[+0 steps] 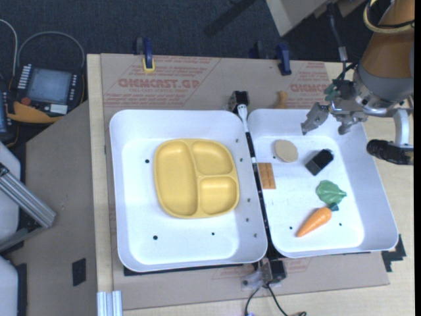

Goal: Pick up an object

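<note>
End effector [331, 119] splayed above right bin [375, 196], carrot [313, 221]

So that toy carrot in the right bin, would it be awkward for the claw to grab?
Probably a bit. The carrot tapers to a point, so it might slip out of a pinch near the thin end. Its rounded body could roll on the smooth bin floor if nudged. It looks like light plastic, so weight is likely no problem. The gripper hangs open above the far edge.

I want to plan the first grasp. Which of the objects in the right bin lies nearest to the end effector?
The black block. It lies just below the end effector, closer than the round tan disc or the carrot.
</note>
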{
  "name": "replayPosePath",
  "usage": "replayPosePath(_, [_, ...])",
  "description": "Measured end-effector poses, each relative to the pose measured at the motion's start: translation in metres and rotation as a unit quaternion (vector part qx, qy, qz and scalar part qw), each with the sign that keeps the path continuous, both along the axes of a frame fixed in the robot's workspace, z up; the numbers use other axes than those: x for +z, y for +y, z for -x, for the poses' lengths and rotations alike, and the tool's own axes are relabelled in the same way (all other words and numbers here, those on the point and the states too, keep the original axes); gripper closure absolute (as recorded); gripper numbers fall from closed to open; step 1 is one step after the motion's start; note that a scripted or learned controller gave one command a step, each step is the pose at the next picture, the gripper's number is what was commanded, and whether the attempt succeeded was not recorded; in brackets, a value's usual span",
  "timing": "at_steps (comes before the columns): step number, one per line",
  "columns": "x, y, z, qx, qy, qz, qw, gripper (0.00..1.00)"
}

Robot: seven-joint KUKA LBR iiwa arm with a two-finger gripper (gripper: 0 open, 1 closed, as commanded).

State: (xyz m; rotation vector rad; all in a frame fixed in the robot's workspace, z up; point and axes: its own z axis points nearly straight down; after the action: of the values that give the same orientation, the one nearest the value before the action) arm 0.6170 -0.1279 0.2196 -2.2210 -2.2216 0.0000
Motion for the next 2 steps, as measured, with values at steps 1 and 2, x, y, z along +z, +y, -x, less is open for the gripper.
replayPosePath(1, [-0.053, -0.007, 0.009, -0.001, 0.004, -0.0006, 1.0000, 0.00])
replayPosePath(2, [-0.113, -0.009, 0.007, 0.000, -0.001, 0.0009, 1.0000, 0.00])
